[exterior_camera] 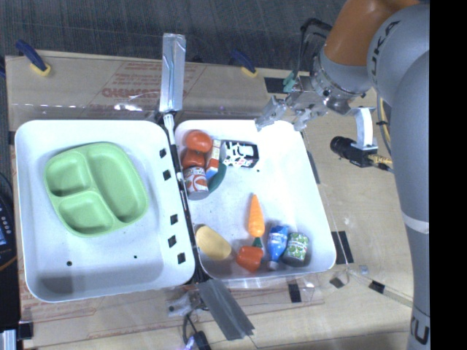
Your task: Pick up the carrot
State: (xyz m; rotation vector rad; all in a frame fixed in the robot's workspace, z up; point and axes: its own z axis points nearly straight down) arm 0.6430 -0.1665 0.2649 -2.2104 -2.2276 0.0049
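Note:
The carrot is small and orange with a green tip. It lies near the front of the right bin, pointing toward the back. My gripper hangs over that bin's far rim, well behind the carrot and a little to its right. Its fingers are spread open and hold nothing.
Around the carrot are a red pepper, a yellow lemon-like item, a blue packet and a green can. Red items, a can and a black-and-white piece crowd the bin's back left. The left bin holds a green divided tray.

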